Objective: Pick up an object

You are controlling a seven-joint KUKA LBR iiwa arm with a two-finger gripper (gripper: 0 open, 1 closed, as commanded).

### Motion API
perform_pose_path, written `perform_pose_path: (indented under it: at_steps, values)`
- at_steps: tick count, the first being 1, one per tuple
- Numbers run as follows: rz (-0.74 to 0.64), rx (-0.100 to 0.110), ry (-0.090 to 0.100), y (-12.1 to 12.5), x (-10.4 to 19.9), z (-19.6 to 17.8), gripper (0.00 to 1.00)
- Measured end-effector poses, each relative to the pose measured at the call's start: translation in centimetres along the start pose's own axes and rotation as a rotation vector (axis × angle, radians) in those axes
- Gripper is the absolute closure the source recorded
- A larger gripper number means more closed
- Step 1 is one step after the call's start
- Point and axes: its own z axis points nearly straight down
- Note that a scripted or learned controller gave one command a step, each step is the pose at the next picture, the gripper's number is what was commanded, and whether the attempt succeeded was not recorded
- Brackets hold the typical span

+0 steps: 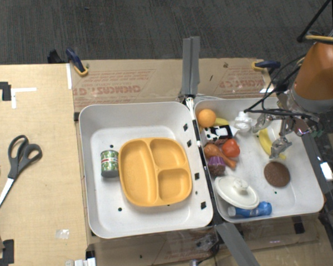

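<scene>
Left bin (93, 217): shallow, white, rounded corners. Holds a glossy yellow-orange plastic plate (156, 171) with three compartments, and just beside its left edge a small green-labelled can (109, 162) lying on its side.

Right bin (304, 203): same make. Holds a smooth orange ball (207, 117), a black-and-white patterned item (218, 133), a cluster of red, orange and purple toy produce (222, 154), a white lidded dish (237, 191), a blue bottle (254, 210) lying flat, a flat brown disc (276, 174), a yellow banana (264, 142) and a crumpled white piece (242, 121).

Tool (278, 147): metallic, hanging over the right bin, just beside the banana and above the brown disc; nothing seen between its fingers, and whether they are parted cannot be told.

Tabletop (31, 109): pale wood grain, carrying black-handled scissors (15, 162). Brown cardboard (130, 81) lies behind the bins; dark carpet (121, 21) beyond.
</scene>
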Motion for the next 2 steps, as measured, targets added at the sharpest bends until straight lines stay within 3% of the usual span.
perform_pose_path:
  at_steps: [1,2]
  values:
    - [0.003,0.000,-0.007,-0.03,-0.20,-0.99,1.00]
    - [0.004,0.000,-0.007,-0.01,-0.20,-0.98,0.00]
